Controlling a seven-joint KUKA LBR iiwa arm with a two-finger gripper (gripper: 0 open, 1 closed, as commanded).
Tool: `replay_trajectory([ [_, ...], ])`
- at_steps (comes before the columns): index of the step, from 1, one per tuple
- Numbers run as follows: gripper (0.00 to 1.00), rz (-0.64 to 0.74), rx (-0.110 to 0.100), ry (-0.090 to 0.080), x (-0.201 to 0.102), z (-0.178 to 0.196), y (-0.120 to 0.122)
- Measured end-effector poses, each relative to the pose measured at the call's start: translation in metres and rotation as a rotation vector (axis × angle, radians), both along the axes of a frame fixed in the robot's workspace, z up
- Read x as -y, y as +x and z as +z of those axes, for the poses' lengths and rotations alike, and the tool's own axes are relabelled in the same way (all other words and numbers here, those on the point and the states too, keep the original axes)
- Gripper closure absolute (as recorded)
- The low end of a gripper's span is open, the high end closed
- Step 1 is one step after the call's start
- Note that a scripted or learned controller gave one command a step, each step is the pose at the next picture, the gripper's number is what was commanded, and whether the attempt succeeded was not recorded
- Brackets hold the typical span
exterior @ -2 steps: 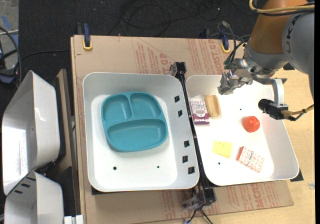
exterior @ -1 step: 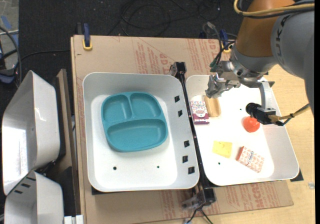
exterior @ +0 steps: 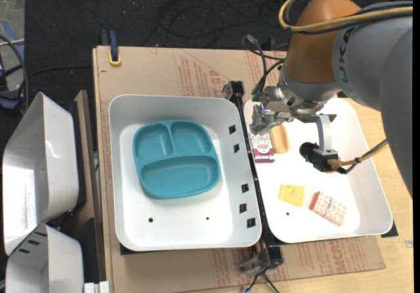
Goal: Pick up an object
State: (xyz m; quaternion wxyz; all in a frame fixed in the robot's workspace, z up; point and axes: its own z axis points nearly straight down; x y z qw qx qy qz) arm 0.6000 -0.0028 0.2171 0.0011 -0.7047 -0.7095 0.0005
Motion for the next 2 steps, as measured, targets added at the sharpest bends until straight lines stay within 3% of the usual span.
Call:
replay_trajectory([
  [2,1.0,0.0,-0.002,0.0,-0.099,0.01,-0.06],
])
